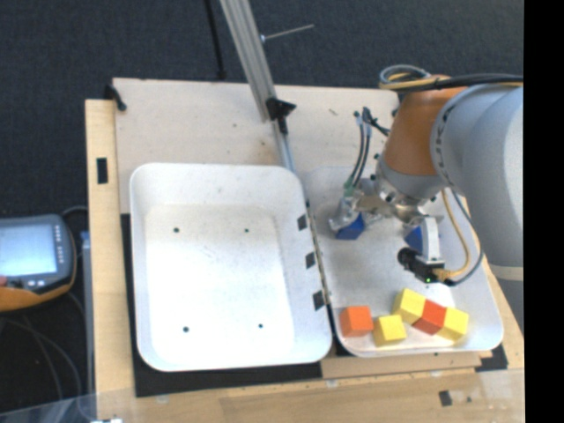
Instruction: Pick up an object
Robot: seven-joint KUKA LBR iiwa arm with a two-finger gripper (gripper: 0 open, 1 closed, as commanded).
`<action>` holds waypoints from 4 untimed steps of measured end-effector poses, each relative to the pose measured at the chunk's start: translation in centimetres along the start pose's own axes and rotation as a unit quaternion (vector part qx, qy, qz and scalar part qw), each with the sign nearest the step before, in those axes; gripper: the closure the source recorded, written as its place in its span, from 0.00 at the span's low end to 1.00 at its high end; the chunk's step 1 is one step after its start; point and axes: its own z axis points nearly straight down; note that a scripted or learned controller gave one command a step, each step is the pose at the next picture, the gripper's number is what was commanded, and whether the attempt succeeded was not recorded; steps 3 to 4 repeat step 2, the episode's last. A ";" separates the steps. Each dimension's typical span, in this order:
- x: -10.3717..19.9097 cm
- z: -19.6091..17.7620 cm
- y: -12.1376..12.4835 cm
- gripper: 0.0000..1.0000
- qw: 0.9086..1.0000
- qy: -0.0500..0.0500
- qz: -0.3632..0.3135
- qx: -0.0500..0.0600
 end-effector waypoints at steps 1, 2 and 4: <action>9.7 -8.3 0.5 1.00 1.000 0.000 -0.004 -0.001; 17.4 -7.8 0.9 1.00 1.000 0.001 -0.005 0.001; 17.4 -7.8 0.9 1.00 1.000 0.001 -0.005 0.001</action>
